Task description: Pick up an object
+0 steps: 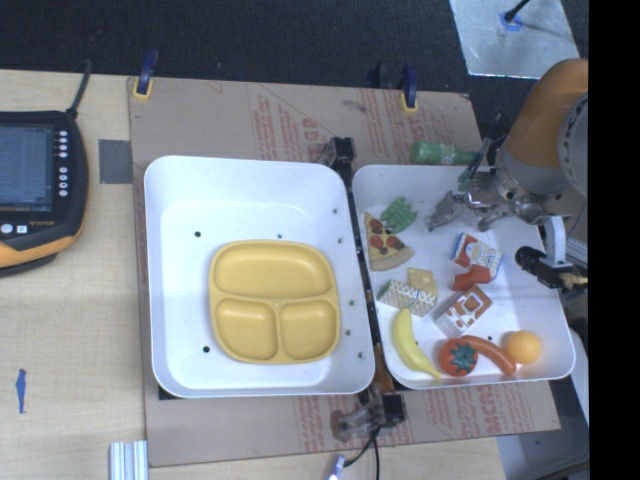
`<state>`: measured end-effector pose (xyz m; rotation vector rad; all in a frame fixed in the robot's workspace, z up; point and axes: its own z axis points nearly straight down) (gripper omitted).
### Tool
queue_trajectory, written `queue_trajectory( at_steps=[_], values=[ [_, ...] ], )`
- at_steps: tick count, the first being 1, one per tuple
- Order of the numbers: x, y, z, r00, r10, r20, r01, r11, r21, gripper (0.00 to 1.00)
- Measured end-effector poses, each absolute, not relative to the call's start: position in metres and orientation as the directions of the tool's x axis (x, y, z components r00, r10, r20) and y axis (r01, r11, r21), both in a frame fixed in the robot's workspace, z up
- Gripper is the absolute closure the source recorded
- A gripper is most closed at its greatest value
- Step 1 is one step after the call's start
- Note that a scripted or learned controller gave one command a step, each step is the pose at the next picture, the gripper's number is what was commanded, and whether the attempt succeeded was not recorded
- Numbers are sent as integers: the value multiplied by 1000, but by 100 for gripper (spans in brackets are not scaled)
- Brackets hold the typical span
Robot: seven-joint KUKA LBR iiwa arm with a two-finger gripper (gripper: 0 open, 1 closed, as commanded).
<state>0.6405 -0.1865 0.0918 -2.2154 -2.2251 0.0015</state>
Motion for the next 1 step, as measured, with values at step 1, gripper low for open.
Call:
queue_trajectory(
  at_steps=[1],
  values=[
    [571, -188, 92, -5, 1000, 0, 1000, 5, -4, 0]
  ],
)
